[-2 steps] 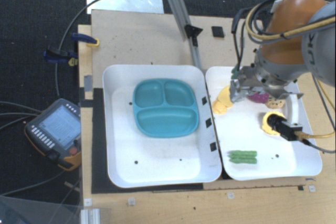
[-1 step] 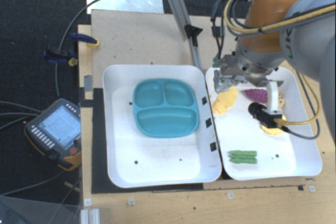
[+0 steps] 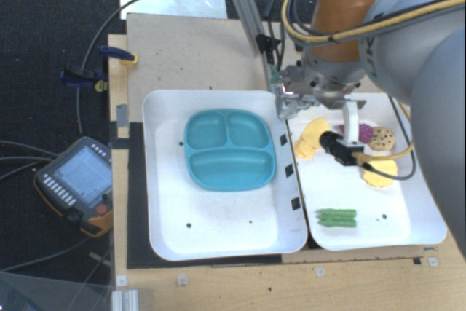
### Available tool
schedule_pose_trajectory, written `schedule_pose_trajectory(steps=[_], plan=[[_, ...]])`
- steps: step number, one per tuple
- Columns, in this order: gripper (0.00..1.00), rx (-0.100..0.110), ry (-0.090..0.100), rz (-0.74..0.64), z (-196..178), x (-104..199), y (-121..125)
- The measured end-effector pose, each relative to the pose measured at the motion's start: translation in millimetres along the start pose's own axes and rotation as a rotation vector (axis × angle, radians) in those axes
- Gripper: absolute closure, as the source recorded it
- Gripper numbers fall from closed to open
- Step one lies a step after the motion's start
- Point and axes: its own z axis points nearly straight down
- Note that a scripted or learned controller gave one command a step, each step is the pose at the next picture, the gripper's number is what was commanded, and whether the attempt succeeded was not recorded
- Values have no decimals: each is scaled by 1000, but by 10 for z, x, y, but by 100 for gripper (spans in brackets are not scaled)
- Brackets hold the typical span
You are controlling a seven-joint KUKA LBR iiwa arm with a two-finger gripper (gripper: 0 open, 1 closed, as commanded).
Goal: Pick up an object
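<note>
My gripper [image 3: 287, 110] hangs over the top left corner of the right bin [image 3: 408, 229], close to the wall shared with the left bin. Just right of it and below lies a yellow toy food piece [image 3: 313, 136]. Further right are a purple piece [image 3: 362, 132] and a brown speckled cookie [image 3: 382, 138]. Another yellow piece [image 3: 382, 172] lies below them. A green bean bundle [image 3: 336, 217] rests near the bin's front. I see nothing between the gripper's tips.
The left bin [image 3: 167, 222] holds a teal divided plate [image 3: 229, 149]. The grey arm with its orange band covers the right bin's upper right. A handheld control pendant [image 3: 76, 182] lies off the bench at the left.
</note>
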Motion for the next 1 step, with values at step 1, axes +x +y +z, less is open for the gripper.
schedule_pose_trajectory(steps=[1], plan=[[100, 0, 0, -1, 55, 445, 113]])
